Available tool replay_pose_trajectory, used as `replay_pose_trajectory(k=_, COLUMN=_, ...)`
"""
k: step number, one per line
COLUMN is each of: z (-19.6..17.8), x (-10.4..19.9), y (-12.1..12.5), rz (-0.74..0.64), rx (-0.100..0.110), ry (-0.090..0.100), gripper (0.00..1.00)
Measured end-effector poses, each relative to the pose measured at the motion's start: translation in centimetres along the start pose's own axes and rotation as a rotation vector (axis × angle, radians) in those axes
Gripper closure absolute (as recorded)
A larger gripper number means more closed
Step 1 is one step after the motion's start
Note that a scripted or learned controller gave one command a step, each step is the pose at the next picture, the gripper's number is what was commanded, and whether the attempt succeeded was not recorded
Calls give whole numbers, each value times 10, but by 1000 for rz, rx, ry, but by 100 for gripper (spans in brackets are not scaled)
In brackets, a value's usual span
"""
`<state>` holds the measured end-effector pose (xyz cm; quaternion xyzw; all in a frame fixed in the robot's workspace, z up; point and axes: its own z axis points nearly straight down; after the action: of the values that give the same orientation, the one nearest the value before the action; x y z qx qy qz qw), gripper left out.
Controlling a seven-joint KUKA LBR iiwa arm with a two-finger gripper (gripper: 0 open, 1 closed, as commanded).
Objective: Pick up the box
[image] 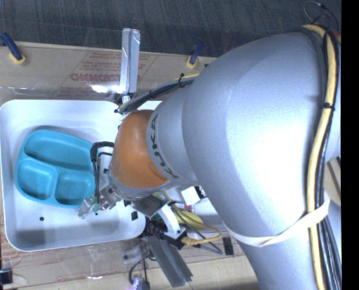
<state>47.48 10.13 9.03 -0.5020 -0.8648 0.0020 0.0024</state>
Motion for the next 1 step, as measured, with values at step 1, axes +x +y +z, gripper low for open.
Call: replay_pose_trajectory(k=1, z=-101, x=-98, y=-54, rz=40, rx=-6, ry=-2, gripper=0)
